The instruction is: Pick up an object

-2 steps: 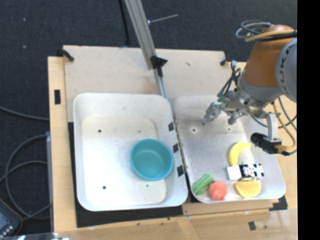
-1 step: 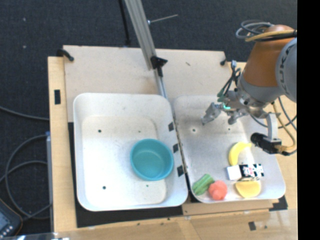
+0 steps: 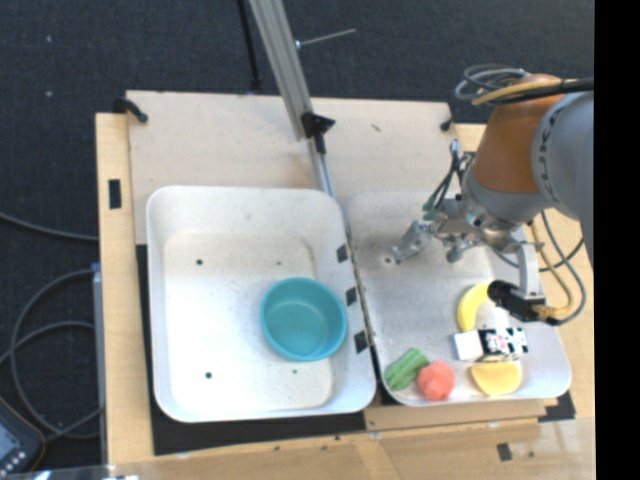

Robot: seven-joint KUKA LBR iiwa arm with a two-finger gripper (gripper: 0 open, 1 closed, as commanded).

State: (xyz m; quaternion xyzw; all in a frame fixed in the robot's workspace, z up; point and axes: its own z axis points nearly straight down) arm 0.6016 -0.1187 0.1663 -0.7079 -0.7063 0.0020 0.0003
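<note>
My gripper (image 3: pixel 430 248) hangs over the upper part of the right bin (image 3: pixel 380 208). Its two fingers are spread wide and open, with only bare bin floor between them. Along that bin's front edge lie a green object (image 3: pixel 404 368), a red ball (image 3: pixel 435 380) and a yellow wedge (image 3: pixel 496 377). A yellow banana-shaped piece (image 3: pixel 471 307) and a small white and black box (image 3: pixel 492 343) sit toward the bin's right side, below and right of the gripper. A blue bowl (image 3: pixel 303 317) stands upright in the left bin (image 3: pixel 190 228).
A metal pole (image 3: pixel 285 58) slants from the top down to the gap between the bins. Cables loop around the wrist at the right, near the banana-shaped piece. The bench edge runs just in front of both bins.
</note>
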